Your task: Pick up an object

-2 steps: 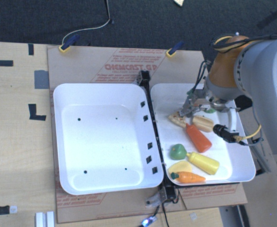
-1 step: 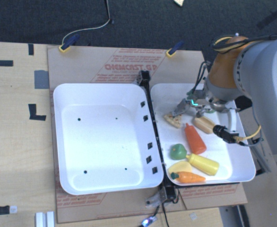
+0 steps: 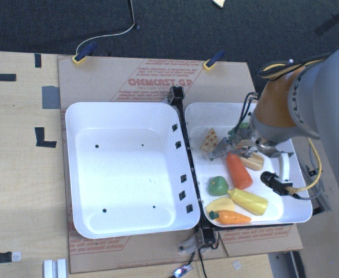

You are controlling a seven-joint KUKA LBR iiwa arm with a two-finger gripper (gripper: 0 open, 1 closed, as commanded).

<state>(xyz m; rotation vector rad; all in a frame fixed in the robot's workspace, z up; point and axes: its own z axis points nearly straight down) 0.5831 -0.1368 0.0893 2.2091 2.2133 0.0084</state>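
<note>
Camera view looks down on two white bins on a bench: the left bin (image 3: 123, 167) and the right bin (image 3: 297, 213), which holds a cluster of toy foods. The arm (image 3: 291, 106), grey with an orange band, reaches in from the right and hangs over the upper part of the right bin, with the gripper (image 3: 230, 148) low among the items. Its fingers point left and down, and whether they are spread or pressed together cannot be told; nothing can be seen between them. Just left of the fingers lies a tan cracker (image 3: 209, 139), near the bin's left wall. Just below and right of them lies a red-orange cylinder (image 3: 239, 171), tilted, its upper end close to the fingers; whether they touch it cannot be told. A pale tan piece (image 3: 253, 162) sits beside the cylinder's right side, partly under the gripper. Lower down, well apart from the fingers, are a green ball (image 3: 218, 185), a yellow bottle (image 3: 250, 200), a banana (image 3: 217, 204) and a small carrot (image 3: 233, 217), all crowded near the bin's front edge.
</note>
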